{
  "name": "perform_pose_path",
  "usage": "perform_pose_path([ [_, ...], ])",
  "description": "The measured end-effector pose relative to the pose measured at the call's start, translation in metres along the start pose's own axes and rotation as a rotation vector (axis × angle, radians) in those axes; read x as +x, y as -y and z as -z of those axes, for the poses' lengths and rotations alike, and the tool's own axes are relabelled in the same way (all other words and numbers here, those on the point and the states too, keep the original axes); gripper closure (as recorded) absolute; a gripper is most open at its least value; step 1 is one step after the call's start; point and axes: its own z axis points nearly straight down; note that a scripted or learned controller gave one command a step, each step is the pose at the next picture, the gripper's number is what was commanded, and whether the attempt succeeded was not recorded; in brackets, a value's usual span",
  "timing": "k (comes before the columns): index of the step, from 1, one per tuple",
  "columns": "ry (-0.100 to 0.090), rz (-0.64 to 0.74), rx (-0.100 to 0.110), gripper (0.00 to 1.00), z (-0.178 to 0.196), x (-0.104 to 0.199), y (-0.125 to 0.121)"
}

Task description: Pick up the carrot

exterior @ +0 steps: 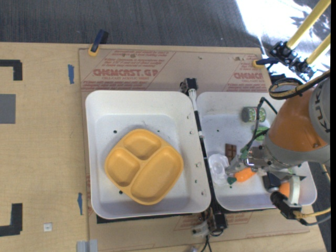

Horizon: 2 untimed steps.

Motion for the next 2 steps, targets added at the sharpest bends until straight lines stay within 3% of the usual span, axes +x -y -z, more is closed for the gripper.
perform_pose_path([
  [1,0.0,0.101,-0.002,0.0,-0.026,-0.001,-0.001],
  [2,0.0,0.101,-0.006,1.0,-0.016,0.0,-0.002],
])
